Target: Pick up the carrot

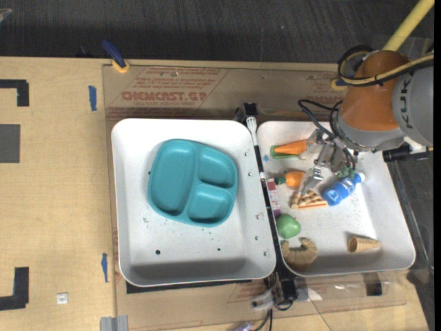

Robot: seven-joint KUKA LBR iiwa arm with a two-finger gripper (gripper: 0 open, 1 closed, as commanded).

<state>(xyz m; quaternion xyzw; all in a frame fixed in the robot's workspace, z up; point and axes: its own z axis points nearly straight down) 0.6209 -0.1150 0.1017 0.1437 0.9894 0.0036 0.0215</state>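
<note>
The carrot (pixel 291 148), orange with a green top at its left end, lies in the far left part of the right bin (pixel 393 219). My gripper (pixel 325 163) hangs over the middle of that bin, just right of the carrot and a little nearer than it. It stands between the carrot and a blue bottle (pixel 342 188). The carrot lies free on the bin floor with nothing gripping it. The orange band of the arm (pixel 372 95) rises behind the gripper.
A small orange piece (pixel 294 178), a tan waffle-like piece (pixel 308 199), a green fruit (pixel 289 225), a brown ring-shaped pastry (pixel 300 251) and a cone (pixel 362 243) share the right bin. The left bin (pixel 138 240) holds a teal divided plate (pixel 193 181).
</note>
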